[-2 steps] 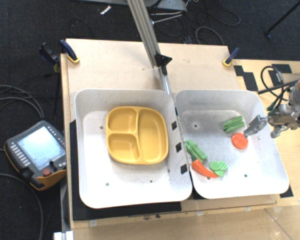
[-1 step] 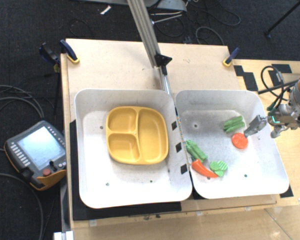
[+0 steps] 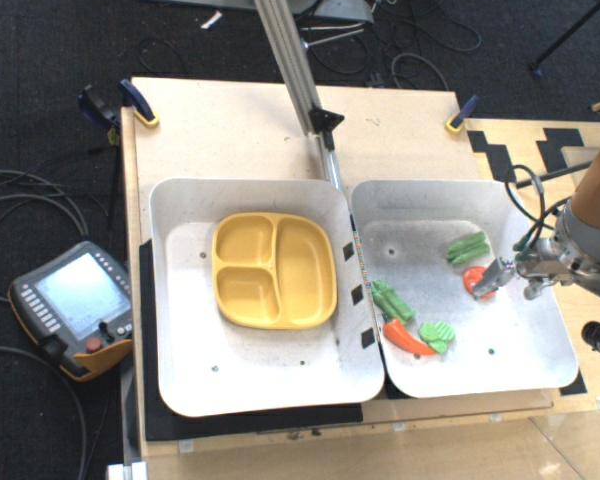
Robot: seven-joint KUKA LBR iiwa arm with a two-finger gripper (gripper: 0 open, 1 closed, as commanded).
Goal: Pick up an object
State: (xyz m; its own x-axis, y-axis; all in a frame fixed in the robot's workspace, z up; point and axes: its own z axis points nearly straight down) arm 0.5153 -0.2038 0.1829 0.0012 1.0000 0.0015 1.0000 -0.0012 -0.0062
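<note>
Here, take the right bin (image 3: pixel 540 353) as your landmark. The gripper (image 3: pixel 496 273) sits low over its right half, reaching in from the arm (image 3: pixel 590 233) at the bin's right wall. Just at the fingertips lies a red piece (image 3: pixel 475 281), apparently touching or very nearly touching them. Whether the fingers are closed on it, you cannot tell; the view is too small and the tips blur into the object.

Other things in that bin: a green piece (image 3: pixel 467 248) just up from the red one, toward the bin's far wall; a second green piece (image 3: pixel 392 300) near the left wall; an orange-red piece (image 3: pixel 408 339) and a pale green piece (image 3: pixel 439 334) touching each other near the front left corner. Left of the bin, a yellow tray (image 3: pixel 276 269) lies in the left bin (image 3: pixel 180 368).

Progress, as a judgement: the approach looks done, with the red piece the likely target. No lift is evident; the piece seems to rest on the bin floor. Left to do: confirm the grasp, then raise it clear.
</note>
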